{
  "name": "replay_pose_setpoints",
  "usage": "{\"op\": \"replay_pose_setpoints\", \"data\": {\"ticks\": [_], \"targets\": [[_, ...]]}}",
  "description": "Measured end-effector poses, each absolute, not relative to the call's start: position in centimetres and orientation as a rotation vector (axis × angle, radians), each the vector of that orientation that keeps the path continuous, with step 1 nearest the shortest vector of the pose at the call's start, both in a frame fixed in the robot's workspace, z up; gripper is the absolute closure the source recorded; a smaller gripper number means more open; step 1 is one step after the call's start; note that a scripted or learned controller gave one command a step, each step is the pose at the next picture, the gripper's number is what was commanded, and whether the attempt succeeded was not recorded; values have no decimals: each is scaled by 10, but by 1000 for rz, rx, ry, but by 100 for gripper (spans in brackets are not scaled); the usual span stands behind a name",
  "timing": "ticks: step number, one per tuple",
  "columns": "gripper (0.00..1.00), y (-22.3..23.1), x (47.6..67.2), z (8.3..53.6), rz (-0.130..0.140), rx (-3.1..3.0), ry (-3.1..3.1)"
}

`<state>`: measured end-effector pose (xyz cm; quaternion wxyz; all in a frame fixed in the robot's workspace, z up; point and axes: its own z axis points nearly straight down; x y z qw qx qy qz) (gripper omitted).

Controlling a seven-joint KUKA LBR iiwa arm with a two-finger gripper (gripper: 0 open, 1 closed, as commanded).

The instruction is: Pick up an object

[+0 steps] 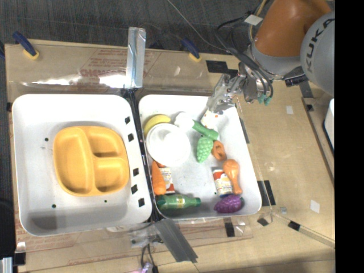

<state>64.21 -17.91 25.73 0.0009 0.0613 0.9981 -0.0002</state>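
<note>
hand [219, 102] over right bin's [250, 152] far corner, grip unclear, above green toy [205, 129]; yellow tray [91, 158] in left bin [28, 152]

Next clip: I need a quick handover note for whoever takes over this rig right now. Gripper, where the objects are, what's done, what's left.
Gripper: over the far right corner of the right bin; nothing seen held.
Right bin holds the white bowl, green grapes, purple grapes, green bottle and other small toys.
Left bin holds the yellow divided tray.
Done: arm brought to the bin.
Left: grasp and lift one object.
</note>
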Motion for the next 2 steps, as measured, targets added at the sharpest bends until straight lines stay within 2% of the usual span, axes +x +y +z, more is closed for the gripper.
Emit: {"op": "replay_pose_setpoints", "data": {"ticks": [1,2], "targets": [[100,-196,632,207,0,-44,3142],[100,-175,658,227,-2,-12,3136]]}}
